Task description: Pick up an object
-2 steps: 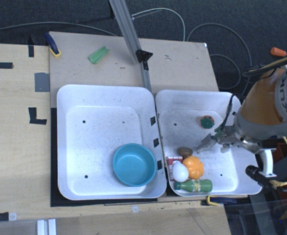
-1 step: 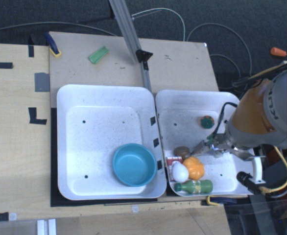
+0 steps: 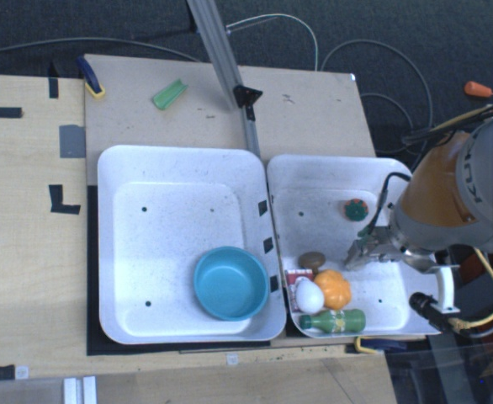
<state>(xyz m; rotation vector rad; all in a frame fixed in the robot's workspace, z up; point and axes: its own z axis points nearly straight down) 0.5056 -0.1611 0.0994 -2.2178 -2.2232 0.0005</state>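
1. Nearest us, along the right bin's (image 3: 314, 175) front wall, lie a green bottle (image 3: 335, 321), a white egg (image 3: 309, 296) and an orange fruit (image 3: 333, 287), packed together in the corner, touching.
2. We see the gripper (image 3: 366, 249) low over the bin floor beside that cluster, empty; whether it is spread or clenched we cannot tell.
3. We judge the brown piece (image 3: 312, 260) or the fruit the likeliest pick.
4. A teal object (image 3: 357, 209) lies apart, farther back.
5. Crowding and the bin wall could block a clean grasp.
6. A blue bowl (image 3: 230, 282) sits in the left bin (image 3: 129, 175).
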